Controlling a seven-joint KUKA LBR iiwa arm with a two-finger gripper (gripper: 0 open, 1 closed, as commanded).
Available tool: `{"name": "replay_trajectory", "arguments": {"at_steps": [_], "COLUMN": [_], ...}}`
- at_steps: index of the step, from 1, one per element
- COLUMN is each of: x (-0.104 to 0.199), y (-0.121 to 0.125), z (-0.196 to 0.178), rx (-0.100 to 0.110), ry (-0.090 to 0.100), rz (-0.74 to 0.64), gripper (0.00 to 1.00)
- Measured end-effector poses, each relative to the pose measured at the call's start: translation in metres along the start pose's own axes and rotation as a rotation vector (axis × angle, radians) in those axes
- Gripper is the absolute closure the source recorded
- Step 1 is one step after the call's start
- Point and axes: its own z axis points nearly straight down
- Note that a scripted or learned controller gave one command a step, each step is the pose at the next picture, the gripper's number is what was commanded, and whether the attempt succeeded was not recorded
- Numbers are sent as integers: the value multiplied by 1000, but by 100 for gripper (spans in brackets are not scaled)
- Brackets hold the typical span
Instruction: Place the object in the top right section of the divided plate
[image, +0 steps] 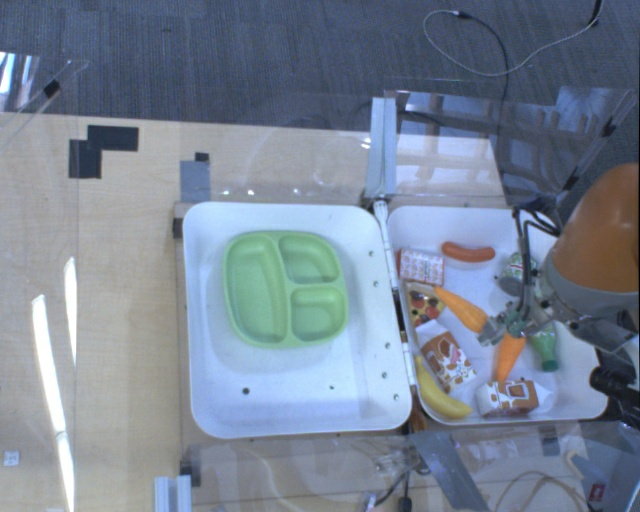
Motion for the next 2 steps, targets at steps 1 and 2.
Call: {"name": "replay_trajectory", "arguments": {"at_steps": [1,2], "x": [41,102], "y": [20,88], "z": [-1,-49], "rx": [2,0], "ry": [1,1], "rz": [-235,-216], "gripper": [100,100]}}
